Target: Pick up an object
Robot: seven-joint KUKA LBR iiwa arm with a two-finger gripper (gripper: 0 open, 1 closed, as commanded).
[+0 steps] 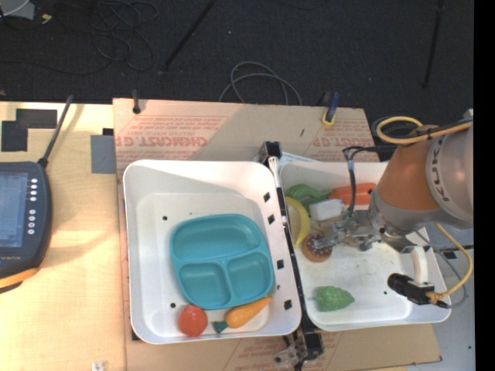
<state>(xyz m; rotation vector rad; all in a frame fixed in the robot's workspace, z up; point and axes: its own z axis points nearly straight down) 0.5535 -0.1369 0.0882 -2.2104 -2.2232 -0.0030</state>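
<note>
While the grey arm's pincer (334, 236) is hovering low in the right white bin (371, 315) beside a small brown round object (315, 247), nothing is visibly being held and the lift is remaining; its state I cannot tell.

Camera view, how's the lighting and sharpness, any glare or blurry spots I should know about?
In the camera view, light is uneven: a bright patch washes the wooden bench at left, while the floor above is near black. The left bin reads slightly overexposed. The teal tray is crisp; the gripper and clutter around it look soft and hard to resolve.
</note>
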